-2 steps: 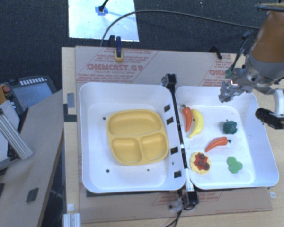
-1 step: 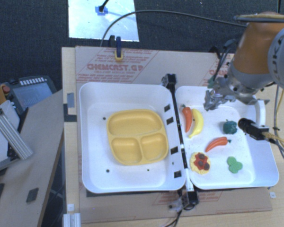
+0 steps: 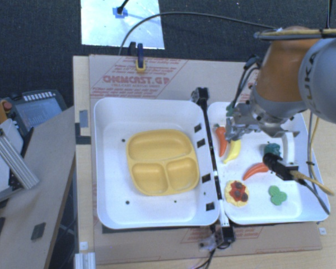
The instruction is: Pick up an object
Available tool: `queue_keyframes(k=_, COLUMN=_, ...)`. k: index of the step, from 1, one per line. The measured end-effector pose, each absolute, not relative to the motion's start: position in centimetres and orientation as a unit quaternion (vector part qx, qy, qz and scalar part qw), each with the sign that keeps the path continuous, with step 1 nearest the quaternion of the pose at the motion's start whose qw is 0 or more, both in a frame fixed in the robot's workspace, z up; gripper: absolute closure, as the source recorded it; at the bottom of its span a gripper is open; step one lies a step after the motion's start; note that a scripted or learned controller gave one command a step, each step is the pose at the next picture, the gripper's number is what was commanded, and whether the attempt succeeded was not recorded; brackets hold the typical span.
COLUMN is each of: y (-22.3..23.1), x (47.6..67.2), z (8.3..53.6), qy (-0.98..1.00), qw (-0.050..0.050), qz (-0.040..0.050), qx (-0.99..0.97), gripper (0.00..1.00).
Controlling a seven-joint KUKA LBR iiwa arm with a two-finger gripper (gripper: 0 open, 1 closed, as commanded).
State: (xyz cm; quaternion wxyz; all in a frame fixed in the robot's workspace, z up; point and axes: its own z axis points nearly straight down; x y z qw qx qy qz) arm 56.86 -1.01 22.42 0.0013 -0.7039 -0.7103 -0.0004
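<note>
Your tool (image 3: 233, 134) hung over the right bin (image 3: 302, 209), just above a yellow toy banana (image 3: 232, 151) beside an orange toy carrot (image 3: 221, 140). Whether it was clenched, you couldn't tell. The banana looked light, rigid, slick plastic; grip across its narrow middle.

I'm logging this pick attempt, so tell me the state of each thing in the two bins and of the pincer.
Yellow tray: flat in the left bin, compartments bare.
Banana: lying in the right bin, just under the pincer.
Carrot: lying beside the banana.
Orange pepper: lying loose.
Pizza slice: lying flat.
Green toy: lying loose.
Pincer: low over the banana, grip unclear.
</note>
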Motion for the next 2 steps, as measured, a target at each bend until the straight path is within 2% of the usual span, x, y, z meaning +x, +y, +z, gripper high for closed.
queue_keyframes(k=1, y=4.0, x=55.1, z=21.4, qy=-0.711, qw=0.001, qz=-0.0005, qx=-0.704, gripper=1.00)
queue_keyframes(k=2, y=8.8, x=53.9, z=23.1, qy=-0.711, qw=0.000, qz=-0.0020, qx=-0.703, gripper=1.00)
